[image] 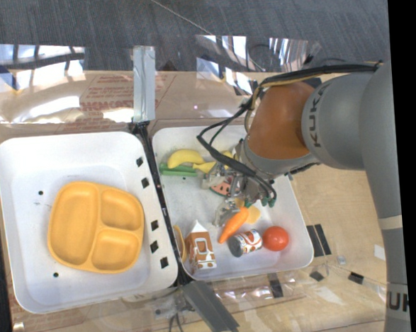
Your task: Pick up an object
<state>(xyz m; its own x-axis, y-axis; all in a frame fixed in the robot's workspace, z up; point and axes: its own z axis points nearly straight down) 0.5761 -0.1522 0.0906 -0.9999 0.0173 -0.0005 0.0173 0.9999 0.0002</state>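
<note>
Orange-banded wrist hardware hangs over the right bin (297, 219), with the pincer (233, 195) low among the clutter; its opening cannot be told from the camera view. The likeliest target, a carrot (233, 225), lies just near of the pincer, touching a small can (244, 243) beside a red ball (275, 239).

Risk: crowding. A closing stroke may nudge the can, or catch the loose cables at the wrist. A carton (199, 249) stands at the near left wall, limiting approach there.

Open room: the bin's right side and the left bin (23, 167) around the yellow tray (95, 226).
</note>
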